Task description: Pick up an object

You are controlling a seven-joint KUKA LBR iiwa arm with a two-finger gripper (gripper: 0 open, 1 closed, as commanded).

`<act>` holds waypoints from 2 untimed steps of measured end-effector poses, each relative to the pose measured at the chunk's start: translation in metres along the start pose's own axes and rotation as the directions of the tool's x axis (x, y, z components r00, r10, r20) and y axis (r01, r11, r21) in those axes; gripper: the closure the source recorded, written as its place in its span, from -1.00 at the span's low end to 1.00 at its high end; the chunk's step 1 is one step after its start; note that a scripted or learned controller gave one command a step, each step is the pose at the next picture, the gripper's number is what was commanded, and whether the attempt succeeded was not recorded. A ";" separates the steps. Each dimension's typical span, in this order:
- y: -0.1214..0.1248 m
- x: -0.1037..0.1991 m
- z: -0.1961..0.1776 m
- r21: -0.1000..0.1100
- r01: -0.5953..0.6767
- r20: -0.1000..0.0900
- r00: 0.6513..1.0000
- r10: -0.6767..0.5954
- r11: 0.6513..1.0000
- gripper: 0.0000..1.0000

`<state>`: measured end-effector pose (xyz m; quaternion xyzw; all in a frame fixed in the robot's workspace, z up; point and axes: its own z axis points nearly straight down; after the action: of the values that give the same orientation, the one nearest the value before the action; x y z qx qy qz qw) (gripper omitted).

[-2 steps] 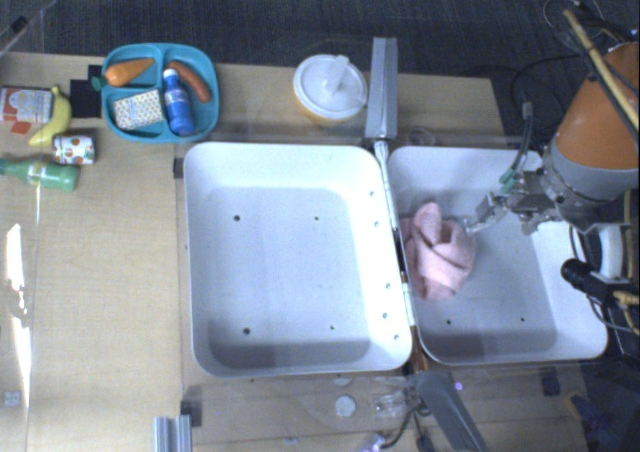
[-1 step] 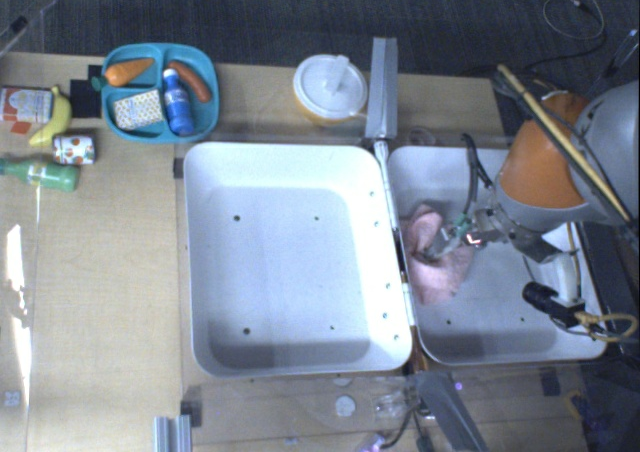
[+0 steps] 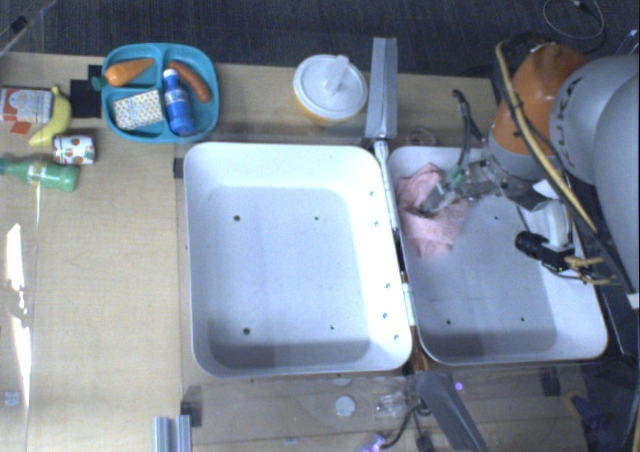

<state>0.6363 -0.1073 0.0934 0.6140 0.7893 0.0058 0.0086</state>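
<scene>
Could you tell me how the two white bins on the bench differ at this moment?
The left bin is wider and nearly square; the right bin is narrower. The left bin's floor shows bare white with a few dark dots, while the right bin holds a crumpled pink cloth near its far left corner. The gripper sits at the cloth in the right bin, away from the left bin. Both are shallow, white, round-cornered, and lie side by side.

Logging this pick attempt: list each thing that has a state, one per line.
pink cloth: crumpled, in the right bin's upper left corner.
gripper: down at the cloth's upper right edge; grip cannot be told.
left bin: flat on the bench.
yellow cup: upright, white lid on.
blue tray: holds toy food and a blue bottle.
</scene>
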 end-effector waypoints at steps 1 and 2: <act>0.036 0.001 0.002 0.017 0.035 -0.003 0.999 -0.035 0.999 -1.00; 0.040 0.002 -0.011 0.006 0.039 0.000 0.999 -0.039 0.999 1.00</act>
<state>0.6740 -0.0956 0.1055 0.5983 0.8012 0.0034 0.0069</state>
